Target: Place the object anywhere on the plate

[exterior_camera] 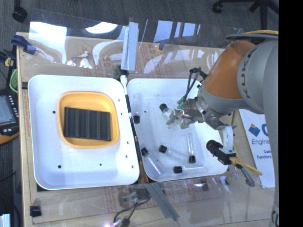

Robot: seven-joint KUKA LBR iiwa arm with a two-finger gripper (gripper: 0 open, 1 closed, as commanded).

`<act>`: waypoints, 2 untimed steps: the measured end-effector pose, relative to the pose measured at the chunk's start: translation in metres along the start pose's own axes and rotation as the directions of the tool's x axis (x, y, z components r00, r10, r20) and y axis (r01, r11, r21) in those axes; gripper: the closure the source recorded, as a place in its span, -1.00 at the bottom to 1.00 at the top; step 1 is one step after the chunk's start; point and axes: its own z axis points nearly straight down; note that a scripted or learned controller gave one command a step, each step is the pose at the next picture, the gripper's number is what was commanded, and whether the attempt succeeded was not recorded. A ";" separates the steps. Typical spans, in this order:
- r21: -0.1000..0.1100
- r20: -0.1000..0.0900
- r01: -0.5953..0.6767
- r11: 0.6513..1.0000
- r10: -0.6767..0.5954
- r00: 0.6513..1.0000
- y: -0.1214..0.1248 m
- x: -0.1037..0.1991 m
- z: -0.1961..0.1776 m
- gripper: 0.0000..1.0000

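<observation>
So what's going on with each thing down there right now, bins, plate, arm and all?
Left bin: holds the plate.
Plate: yellow, flat in the bin, dark ridged insert in its middle, nothing placed on it.
Right bin: holds scattered clear tubes.
Tubes: clear with black caps, lying flat.
Arm: reaching over the right bin.
Gripper: low over the tubes, grip unclear.

A: Any writing to read here?
B: A white sheet (pixel 258 143) on the desk's right edge shows cut-off blue words: "Engine", with smaller letters under it, too blurred to read.
A: And the arm?
B: Dark raised letters on its grey housing (pixel 262 79), illegible.
</observation>
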 end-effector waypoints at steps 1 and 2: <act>0.004 0.000 0.167 0.986 -0.167 0.986 -0.022 0.061 -0.001 1.00; 0.022 -0.002 0.308 0.951 -0.308 0.951 0.019 0.089 0.021 1.00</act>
